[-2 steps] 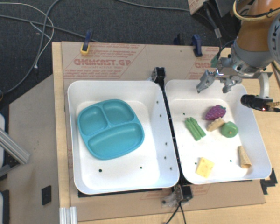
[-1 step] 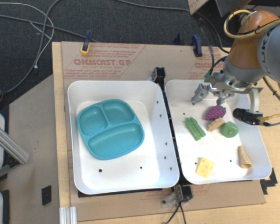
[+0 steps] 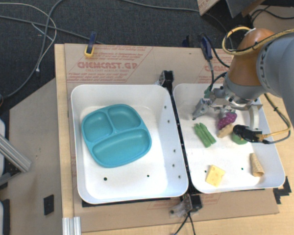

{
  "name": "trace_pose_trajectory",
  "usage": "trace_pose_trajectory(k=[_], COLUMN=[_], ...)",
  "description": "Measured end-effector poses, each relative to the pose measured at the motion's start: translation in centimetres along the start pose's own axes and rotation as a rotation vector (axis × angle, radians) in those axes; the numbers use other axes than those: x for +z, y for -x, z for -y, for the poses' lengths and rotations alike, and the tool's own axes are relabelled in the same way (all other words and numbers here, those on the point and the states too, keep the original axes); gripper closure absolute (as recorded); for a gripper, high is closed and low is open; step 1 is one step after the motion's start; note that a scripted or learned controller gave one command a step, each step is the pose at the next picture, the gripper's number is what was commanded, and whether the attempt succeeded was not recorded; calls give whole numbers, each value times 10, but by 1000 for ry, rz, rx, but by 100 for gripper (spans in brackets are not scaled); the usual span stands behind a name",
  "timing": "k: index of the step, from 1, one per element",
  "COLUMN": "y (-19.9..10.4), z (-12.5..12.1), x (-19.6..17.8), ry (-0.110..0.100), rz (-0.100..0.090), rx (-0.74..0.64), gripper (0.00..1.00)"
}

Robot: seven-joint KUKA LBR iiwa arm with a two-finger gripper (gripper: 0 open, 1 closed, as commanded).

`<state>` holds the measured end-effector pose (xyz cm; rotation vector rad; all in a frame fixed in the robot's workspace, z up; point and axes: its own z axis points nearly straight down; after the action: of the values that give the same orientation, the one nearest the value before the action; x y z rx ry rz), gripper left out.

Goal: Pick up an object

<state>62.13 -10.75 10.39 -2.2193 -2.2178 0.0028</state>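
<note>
1. At the front of the right bin [image 3: 235, 159] lie a yellow block [image 3: 215, 175] and a tan cone [image 3: 257, 164]. They are well apart from the gripper [image 3: 206, 109], so I think they are safe from a bump.
2. A bit further back lie some green pods [image 3: 204, 134]. They are near the gripper. If the gripper goes down a little off to that side, it could push the pods away. It could also catch them by the edge and drop them.
3. The purple grapes [image 3: 227, 118] lie just beside the gripper, in the back half of the right bin. A small beige piece [image 3: 225, 130] touches them. I guess the grapes are the thing to pick. They look round and bumpy, so they could roll or slip out. The beige piece could get caught too.
4. I cannot tell if the gripper is open or closed, or if it has anything in it.
5. The arm [image 3: 279, 62] reaches in from the right and bends down over the back of the right bin. The orange band [image 3: 247, 65] sits above the wrist, and the gripper looks low in the bin.
6. The left bin [image 3: 132, 180] holds a blue plate [image 3: 117, 133], well apart from the arm.
</note>
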Motion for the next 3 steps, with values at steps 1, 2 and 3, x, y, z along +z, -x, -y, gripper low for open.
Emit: trace_pose_trajectory(k=[1,2,3], y=[-1,-1,8], z=[0,-1,3], x=[20,7,-51], ry=[-1,4,11], rz=[0,0,3], rx=[0,0,0], gripper=[0,100,100])
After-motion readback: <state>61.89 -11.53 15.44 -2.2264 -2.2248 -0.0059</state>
